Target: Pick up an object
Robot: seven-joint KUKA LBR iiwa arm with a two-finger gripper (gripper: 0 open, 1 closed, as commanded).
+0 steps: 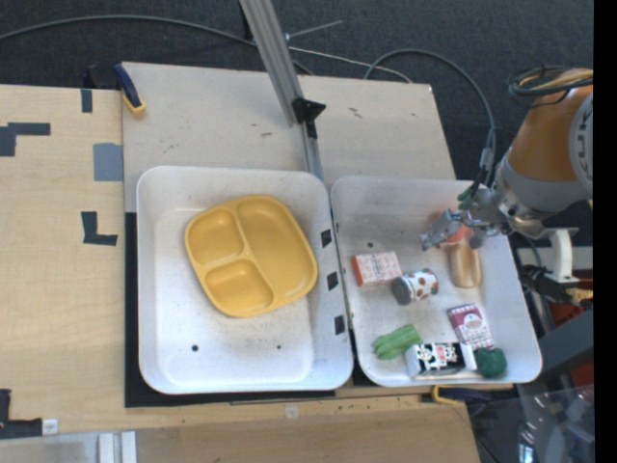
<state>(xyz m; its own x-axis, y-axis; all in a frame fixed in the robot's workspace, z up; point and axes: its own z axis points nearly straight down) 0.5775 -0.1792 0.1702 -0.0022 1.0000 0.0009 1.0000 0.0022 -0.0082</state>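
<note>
The claw (445, 231) hangs over the upper part of the right bin (386, 196); whether it is open or closed cannot be told, and nothing shows in its grasp. Just beside it lies a tan bread-like piece (466, 266). Further out: small pink box (376, 267), toy cup (415, 285), maroon packet (469, 323), green piece (396, 340), black-and-white carton (440, 357), green ball (492, 362). The left bin (164, 355) holds a yellow divided tray (251, 255).

My arm (549, 157) reached in from the right, orange band up, wrist angled down and left; my gripper (442, 235) hung low, pointing left.
</note>
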